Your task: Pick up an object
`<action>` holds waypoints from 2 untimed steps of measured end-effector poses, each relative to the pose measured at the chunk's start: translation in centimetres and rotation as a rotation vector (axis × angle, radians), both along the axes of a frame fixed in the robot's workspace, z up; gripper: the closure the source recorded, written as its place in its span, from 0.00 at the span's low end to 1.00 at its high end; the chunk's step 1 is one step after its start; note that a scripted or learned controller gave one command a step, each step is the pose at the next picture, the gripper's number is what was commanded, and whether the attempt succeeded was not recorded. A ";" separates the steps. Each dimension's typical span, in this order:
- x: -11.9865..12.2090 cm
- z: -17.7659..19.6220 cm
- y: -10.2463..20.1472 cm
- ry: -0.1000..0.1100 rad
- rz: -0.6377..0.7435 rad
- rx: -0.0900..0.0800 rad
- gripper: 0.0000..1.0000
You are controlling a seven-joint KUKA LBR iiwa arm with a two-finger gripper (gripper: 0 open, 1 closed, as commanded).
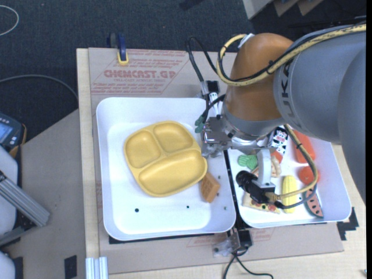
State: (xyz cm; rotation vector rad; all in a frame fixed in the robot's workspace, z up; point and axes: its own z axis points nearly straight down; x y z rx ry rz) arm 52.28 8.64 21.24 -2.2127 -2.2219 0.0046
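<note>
A yellow divided plate lies in the left bin, with a small brown toast-like piece by its lower right corner. The right bin holds several toy foods: a green piece, a corn cob, orange-red pieces and a watermelon slice. The arm's orange wrist band hangs over the divide between the bins. My gripper sits under it, low by the plate's right edge, mostly hidden by the wrist.
A cardboard sheet lies under both bins on the bench. A blue clamp sits at its far edge. Cables run down to the wrist. Grey equipment stands at the left.
</note>
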 end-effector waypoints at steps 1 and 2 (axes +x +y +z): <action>-2.7 6.1 4.7 -0.010 0.003 0.000 1.00; -4.3 13.3 6.7 -0.012 0.001 0.000 1.00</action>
